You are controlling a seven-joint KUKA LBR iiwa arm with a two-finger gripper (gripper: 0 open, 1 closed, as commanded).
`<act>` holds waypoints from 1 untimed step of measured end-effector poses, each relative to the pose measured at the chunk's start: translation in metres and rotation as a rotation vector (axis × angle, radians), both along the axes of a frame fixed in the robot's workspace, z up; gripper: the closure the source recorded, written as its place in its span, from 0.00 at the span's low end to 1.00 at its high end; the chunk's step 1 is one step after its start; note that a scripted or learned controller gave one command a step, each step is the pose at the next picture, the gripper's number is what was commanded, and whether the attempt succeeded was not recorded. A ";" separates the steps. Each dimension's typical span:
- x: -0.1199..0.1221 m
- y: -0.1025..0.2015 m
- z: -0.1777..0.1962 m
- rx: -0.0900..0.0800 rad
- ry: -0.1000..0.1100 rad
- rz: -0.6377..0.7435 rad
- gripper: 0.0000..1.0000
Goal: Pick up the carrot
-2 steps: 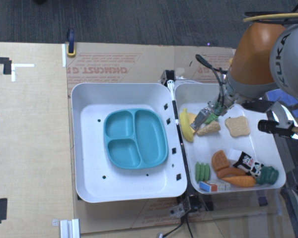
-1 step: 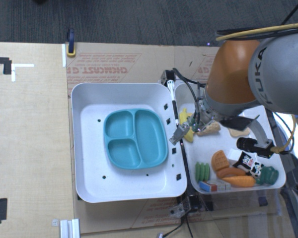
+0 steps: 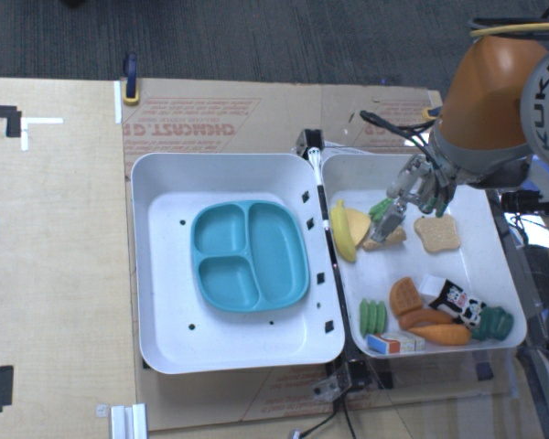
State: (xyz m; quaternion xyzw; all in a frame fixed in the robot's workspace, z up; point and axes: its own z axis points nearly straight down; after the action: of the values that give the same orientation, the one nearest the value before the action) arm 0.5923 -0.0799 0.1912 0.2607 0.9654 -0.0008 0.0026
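Carrot (image 3: 444, 335): orange, lying flat near the front edge of the right bin (image 3: 503, 245), well apart from the claw. Beside carrot: waffle piece (image 3: 405, 295) and sausage (image 3: 425, 317) just behind it, black-and-white carton (image 3: 458, 302) behind, dark green vegetable (image 3: 494, 323) to its right, small box (image 3: 386, 343) and green pea pod (image 3: 373, 315) to its left. Farther behind carrot: banana (image 3: 345, 232), toast slice (image 3: 437, 234). Claw (image 3: 391, 219): lowered over a tan piece beside the banana; whether its fingers are apart or closed cannot be told. Left bin (image 3: 156, 273): blue divided plate (image 3: 250, 256).
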 end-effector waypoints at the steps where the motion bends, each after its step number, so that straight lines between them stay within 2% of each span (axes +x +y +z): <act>1: 0.011 -0.019 -0.090 0.002 -0.001 -0.067 0.00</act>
State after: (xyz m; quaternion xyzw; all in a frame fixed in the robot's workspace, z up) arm 0.6030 -0.0990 0.1009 0.2929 0.9561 0.0002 0.0029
